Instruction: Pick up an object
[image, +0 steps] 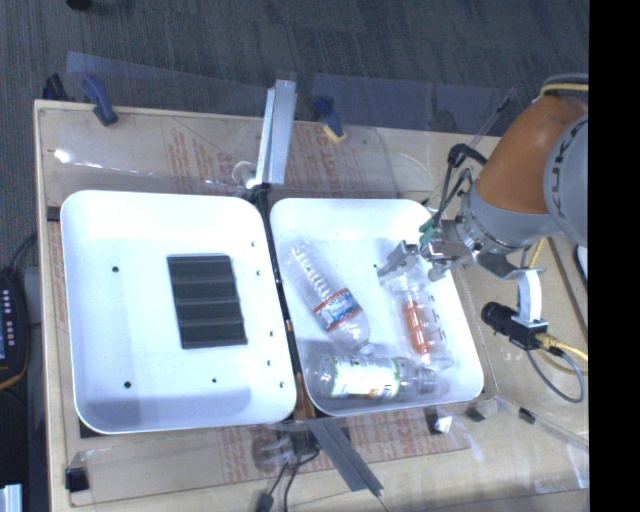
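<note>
Camera view, from my remote station: left bin (100, 300) holds a black ribbed block (207, 300); right bin (330, 215) holds three clear bottles. My gripper (403, 262) hovers over the orange-labelled bottle (420, 322), fingers apart, grasping nothing.

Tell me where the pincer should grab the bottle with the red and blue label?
Probably across the labelled middle of the bottle with the red and blue label, coming straight down. It lies flat and slanted in the right bin, with space on both long sides; its body looks round and even there.
</note>
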